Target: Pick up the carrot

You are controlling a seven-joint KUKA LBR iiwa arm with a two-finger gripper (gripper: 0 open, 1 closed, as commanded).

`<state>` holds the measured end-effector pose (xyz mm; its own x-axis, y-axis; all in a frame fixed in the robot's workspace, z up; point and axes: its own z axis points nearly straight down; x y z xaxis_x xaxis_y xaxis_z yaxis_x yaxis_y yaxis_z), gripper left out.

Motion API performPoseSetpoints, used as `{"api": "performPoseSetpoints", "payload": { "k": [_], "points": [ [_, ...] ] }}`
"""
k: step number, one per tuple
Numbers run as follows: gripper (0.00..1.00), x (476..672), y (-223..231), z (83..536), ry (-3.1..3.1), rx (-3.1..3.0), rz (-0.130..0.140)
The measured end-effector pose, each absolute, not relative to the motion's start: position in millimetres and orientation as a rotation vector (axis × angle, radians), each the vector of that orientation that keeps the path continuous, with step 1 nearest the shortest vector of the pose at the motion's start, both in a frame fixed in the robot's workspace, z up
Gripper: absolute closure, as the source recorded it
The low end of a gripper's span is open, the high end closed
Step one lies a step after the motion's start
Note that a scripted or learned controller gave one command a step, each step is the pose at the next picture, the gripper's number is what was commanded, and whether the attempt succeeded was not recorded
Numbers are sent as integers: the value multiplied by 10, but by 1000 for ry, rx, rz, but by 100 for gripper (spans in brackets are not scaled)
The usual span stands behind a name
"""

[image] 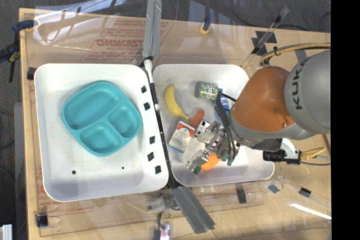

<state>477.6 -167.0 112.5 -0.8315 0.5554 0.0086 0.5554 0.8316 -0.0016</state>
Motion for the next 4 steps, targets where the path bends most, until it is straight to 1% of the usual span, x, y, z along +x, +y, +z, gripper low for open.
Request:
{"api": "performPoseSetpoints", "payload": {
  "k": [1,2,3,4],
  "points": [
    [0,4781,-2103,908,-3117,-400,0],
    [100,4797,-2094,988,-3116,-398,-3],
    [0,4794,-2095,987,-3116,-398,-3],
    [100,4806,-2089,1063,-3115,-398,-4]
  ]
}}
